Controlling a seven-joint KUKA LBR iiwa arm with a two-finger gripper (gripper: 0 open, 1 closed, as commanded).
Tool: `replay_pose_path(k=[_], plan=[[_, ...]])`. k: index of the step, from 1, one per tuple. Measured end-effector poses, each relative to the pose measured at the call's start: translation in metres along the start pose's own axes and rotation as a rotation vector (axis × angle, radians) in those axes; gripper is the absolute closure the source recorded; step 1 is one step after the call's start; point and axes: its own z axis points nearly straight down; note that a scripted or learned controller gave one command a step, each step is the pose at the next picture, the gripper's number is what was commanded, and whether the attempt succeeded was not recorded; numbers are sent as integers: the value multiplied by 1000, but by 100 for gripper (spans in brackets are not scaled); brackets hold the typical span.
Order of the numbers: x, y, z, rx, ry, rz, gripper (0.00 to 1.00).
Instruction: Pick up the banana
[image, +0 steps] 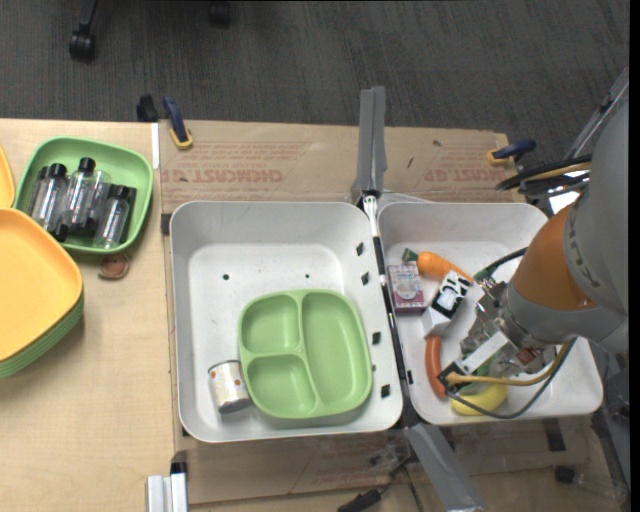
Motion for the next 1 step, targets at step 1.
replay_pose_path(k=[1], plan=[[-2,-8,0,-1,1,-98,100]])
